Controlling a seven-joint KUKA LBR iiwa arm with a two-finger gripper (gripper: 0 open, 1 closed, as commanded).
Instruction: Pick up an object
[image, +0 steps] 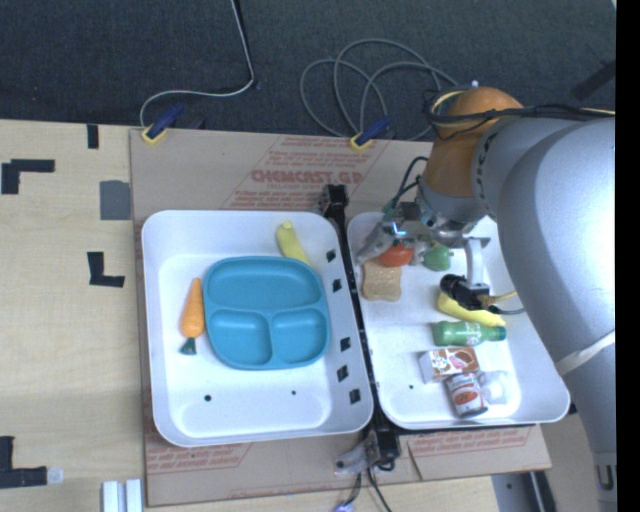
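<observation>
Grey and orange, the arm comes in from the right and sets its gripper (400, 232) low over the back-left corner of the right bin (530, 400). How the hand stands I cannot tell — the wrist covers most of it, and nothing can be seen caught in it.

Just below the hand lie the nearest candidates: a red piece (396, 255) and a tan bread slice (381, 282) touching it, with a small green piece (436, 259) beside them to the right. Further forward in the same bin are a banana (470, 305), a green bottle (468, 332) and two small packets (458, 378) near the front. The left bin (160, 400) holds a blue divided plate (268, 312), an orange carrot (192, 308) at its left and a yellow piece (291, 243) at its back edge.

My judgement: this is the reach-and-descend step, aimed at the red piece or the bread — no lift has begun. The next move calls for closing on one item alone; the red piece and bread touch, so a clean grip needs careful centring before rising.
</observation>
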